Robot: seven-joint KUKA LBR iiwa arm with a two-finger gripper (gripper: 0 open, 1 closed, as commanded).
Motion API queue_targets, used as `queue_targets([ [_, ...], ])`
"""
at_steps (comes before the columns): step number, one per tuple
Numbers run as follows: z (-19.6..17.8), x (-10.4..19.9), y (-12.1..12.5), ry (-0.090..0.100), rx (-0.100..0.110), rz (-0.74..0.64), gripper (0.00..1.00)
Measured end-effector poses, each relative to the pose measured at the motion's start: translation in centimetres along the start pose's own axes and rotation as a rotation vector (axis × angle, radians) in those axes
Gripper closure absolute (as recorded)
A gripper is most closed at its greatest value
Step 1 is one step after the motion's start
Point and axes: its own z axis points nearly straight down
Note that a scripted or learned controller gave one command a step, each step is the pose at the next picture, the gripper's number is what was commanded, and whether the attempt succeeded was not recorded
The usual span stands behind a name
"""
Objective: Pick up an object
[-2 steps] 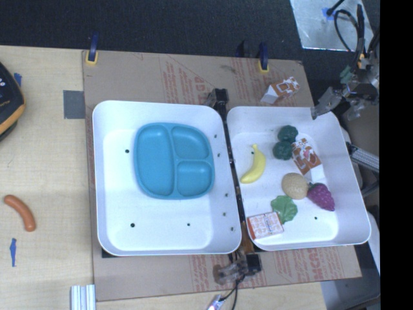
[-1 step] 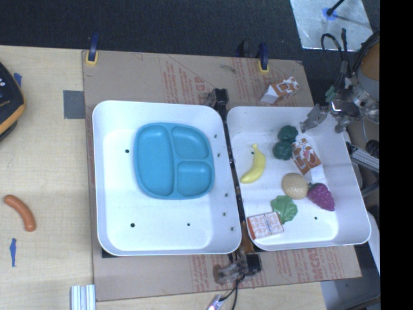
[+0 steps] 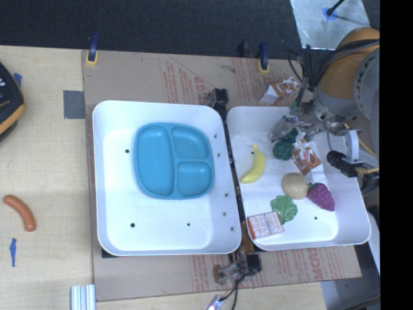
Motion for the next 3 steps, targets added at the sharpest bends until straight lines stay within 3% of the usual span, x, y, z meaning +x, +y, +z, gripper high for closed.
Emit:
queue_targets([
  [1, -1.2, -0.1, 0.1, -0.001, -0.001, -0.002, 1.00],
  [2, -4.0, 4.3, -2.6, -0.001, -0.001, -0.001, 1.00],
  [3, -10.7, 9.4, -4.9, 0.001, -0.004, 0.000, 1.00],
])
